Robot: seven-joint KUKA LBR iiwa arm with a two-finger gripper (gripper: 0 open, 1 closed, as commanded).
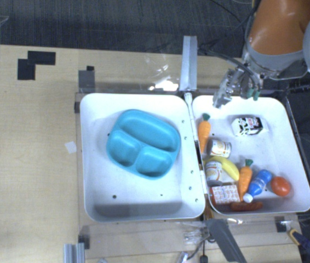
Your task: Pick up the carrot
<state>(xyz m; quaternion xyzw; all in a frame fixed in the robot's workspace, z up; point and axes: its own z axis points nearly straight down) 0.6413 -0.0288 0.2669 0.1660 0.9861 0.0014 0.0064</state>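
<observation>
Two carrots lie in the right bin [289, 125]. One orange carrot [204, 132] with a green top rests along the bin's left wall, pointing toward the front. A second carrot [245, 180] lies near the front, between a banana and a blue bottle. My gripper [236, 96] hangs over the bin's back edge, above and to the right of the first carrot. It is open, with nothing between its fingers.
The right bin also holds a black-and-white pack [247, 125], two small cans [219, 148] [213, 172], a banana [226, 167], a red box [224, 193], a blue bottle [258, 183] and a tomato [280, 186]. A blue divided plate [142, 143] lies in the left bin [97, 201].
</observation>
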